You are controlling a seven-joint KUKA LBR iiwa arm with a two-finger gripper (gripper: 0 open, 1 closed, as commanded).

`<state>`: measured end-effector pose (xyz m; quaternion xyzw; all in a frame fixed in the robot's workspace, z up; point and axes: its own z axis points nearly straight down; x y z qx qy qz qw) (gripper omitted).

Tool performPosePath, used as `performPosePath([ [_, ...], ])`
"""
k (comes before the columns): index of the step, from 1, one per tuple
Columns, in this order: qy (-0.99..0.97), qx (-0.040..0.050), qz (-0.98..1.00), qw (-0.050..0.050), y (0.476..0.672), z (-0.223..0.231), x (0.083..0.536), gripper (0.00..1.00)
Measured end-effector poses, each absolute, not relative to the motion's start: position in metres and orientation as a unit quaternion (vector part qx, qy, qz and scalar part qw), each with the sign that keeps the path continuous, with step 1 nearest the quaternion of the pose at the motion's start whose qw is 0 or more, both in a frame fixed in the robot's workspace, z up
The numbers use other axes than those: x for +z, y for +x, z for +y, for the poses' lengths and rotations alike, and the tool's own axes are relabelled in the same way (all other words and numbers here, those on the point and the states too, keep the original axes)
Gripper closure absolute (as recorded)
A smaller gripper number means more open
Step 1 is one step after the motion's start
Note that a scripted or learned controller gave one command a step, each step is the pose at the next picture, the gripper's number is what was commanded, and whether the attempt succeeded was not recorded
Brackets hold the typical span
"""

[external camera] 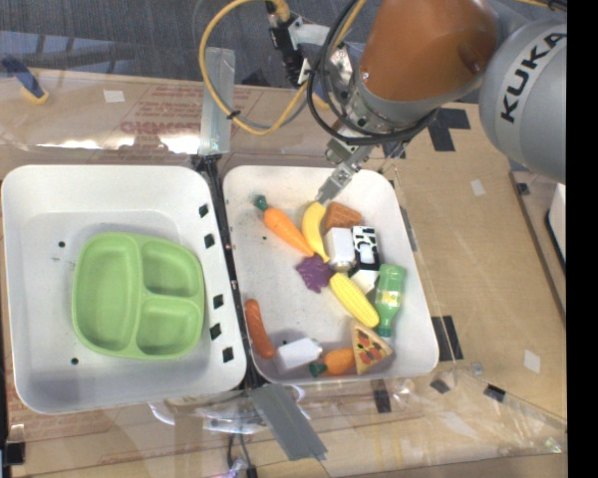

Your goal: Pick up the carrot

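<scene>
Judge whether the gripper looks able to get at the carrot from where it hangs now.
Probably yes: the carrot lies uncovered in the right bin, with the gripper just above and beside it; the banana lies close by.

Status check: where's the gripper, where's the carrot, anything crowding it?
Gripper above right bin's back edge, nothing held. Carrot lying free in right bin, back left. Banana close on its right, purple grapes near its tip.
</scene>
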<state>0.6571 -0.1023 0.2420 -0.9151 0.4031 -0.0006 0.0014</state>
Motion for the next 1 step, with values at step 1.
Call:
performPosePath([
  [1,-0.915,0.0009,0.403,0.001,0.6568,-0.1018,0.241,0.0],
])
